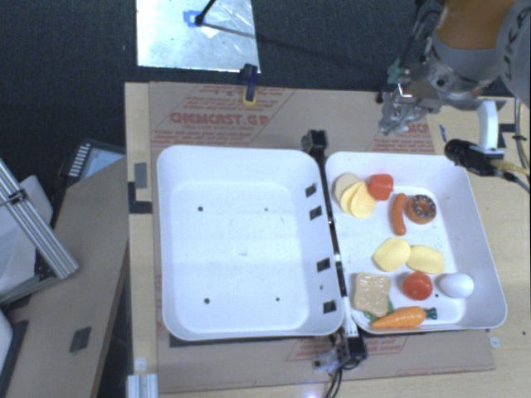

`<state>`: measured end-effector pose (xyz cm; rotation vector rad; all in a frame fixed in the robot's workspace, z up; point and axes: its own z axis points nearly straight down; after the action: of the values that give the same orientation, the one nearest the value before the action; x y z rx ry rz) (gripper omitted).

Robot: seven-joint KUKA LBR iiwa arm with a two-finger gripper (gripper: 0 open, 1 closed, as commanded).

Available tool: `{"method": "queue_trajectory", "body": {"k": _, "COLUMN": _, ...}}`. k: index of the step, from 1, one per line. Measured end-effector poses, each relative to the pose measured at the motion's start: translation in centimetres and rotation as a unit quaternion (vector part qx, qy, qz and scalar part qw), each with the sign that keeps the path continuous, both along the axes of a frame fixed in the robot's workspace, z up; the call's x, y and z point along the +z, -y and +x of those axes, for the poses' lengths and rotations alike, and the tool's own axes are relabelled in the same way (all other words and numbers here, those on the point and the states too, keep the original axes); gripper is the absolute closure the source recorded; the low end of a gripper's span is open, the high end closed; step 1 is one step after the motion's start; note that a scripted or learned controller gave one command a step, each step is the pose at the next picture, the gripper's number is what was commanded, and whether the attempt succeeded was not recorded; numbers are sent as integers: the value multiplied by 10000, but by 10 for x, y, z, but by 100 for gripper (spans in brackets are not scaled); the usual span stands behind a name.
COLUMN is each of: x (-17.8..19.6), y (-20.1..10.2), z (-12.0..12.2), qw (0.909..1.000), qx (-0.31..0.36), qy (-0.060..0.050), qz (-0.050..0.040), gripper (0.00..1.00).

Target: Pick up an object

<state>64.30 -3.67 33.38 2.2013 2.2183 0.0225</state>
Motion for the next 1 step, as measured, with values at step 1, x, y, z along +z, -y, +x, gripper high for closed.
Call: {"method": "queue_trajectory", "body": {"k": 1, "x": -48, "y": 3, "z": 27, "qw": 10000, "qx": -10, "qy": -93, "qz": 0, "gripper": 100}}
